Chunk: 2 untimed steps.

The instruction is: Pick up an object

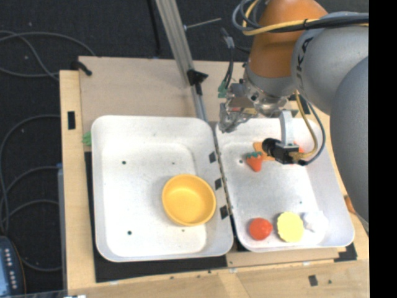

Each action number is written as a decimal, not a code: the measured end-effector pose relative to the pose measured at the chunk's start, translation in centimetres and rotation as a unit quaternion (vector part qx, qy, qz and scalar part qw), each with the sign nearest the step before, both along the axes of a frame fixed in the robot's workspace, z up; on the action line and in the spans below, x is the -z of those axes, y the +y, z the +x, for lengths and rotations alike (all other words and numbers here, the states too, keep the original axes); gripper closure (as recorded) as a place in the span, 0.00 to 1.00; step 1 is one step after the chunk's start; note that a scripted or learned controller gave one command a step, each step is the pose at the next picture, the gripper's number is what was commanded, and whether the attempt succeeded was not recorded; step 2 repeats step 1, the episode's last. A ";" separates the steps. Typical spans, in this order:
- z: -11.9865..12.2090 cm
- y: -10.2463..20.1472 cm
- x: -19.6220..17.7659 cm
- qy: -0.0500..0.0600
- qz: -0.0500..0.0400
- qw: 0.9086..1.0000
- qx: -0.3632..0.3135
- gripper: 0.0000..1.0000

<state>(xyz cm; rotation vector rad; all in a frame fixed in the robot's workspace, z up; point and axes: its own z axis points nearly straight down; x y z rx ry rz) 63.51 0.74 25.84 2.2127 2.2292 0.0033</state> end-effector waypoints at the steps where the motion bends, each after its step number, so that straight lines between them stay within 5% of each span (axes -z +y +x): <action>1: 0.9 4.1 1.1 0.000 -0.001 1.000 0.001 1.00; 2: 0.9 4.1 1.1 0.000 -0.001 1.000 0.001 1.00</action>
